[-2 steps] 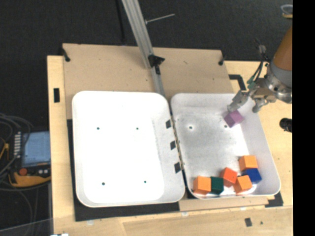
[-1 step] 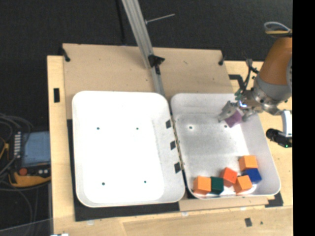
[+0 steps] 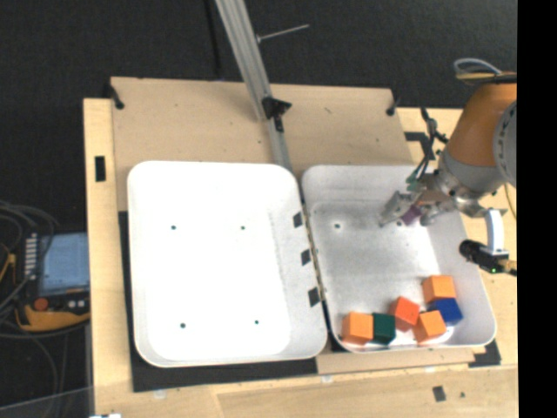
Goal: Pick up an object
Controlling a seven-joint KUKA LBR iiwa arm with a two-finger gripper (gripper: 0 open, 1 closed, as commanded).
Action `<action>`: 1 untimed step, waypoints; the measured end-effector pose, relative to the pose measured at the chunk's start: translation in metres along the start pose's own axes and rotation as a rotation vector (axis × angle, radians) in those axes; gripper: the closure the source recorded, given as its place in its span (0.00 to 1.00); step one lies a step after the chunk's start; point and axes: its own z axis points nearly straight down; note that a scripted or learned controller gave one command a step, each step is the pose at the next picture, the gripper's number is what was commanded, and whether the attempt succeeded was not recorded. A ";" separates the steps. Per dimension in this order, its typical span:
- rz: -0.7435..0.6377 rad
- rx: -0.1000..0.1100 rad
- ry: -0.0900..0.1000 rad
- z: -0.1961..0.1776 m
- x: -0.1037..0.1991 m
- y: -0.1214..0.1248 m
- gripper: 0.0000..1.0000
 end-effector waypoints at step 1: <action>0.001 -0.009 -0.001 -0.015 -0.001 0.002 1.00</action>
